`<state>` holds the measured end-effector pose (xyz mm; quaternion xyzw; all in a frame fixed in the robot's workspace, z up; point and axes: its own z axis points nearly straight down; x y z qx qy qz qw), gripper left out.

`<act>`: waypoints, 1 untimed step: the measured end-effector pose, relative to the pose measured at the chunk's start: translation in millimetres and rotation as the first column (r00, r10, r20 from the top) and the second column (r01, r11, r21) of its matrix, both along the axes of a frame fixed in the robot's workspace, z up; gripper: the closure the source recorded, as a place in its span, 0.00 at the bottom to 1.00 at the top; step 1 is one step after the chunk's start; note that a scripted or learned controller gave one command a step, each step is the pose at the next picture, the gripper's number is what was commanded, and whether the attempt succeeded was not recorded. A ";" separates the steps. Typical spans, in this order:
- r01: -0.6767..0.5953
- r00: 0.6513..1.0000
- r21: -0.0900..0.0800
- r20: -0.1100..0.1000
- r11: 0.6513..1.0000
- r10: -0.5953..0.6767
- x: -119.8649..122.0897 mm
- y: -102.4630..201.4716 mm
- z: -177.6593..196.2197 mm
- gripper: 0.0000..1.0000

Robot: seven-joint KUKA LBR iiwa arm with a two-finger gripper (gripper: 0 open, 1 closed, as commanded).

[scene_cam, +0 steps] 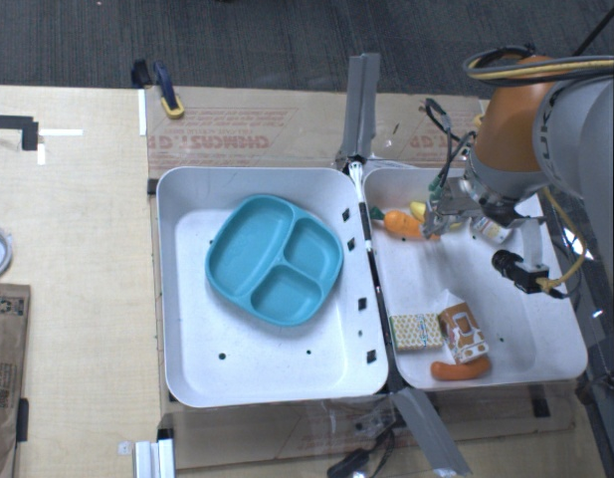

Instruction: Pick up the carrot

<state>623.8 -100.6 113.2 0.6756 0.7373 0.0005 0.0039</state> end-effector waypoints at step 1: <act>-0.001 1.000 0.000 0.000 1.000 0.001 0.0 0.3 0.0 0.00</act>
